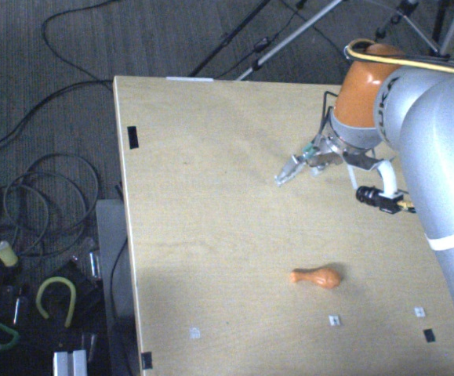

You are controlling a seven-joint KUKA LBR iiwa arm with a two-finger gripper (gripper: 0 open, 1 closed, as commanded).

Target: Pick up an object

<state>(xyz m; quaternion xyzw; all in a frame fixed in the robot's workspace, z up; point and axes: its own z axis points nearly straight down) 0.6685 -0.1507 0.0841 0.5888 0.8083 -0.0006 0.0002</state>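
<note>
One orange object, one gripper, one arm, one black tape mark, one green hook

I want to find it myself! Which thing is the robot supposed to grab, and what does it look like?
Look at the big tan board. Toward its near right part, below the gripper, lies a small orange object. It is rounded at one end, narrow at the other, and brighter than the tiny marks nearby.

Black cables coiled on grey carpet, green hook-shaped tool, tripod legs behind bench
</note>
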